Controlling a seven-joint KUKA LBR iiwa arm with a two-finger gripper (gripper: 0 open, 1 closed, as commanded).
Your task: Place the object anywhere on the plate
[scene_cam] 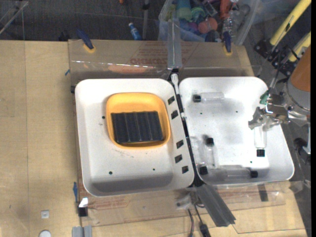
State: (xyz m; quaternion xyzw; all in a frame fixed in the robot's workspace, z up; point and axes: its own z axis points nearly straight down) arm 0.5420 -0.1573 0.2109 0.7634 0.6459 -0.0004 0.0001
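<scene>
A yellow-orange plate (112,108) lies in the left bin (94,167). On the plate rests a dark ridged rectangular block (137,126), lying flat and covering most of its middle. My gripper (265,116) hovers over the right edge of the right bin (232,122), far from the plate. Just below it a clear tube with a black cap (259,143) lies on the bin floor. I see nothing held in the gripper.
More clear tubes with black caps lie in the right bin: one at the back (208,98), one near the divider (209,149), one along the front wall (239,172). Black clips line the divider (178,127). A crate of toys (207,6) stands behind the bins.
</scene>
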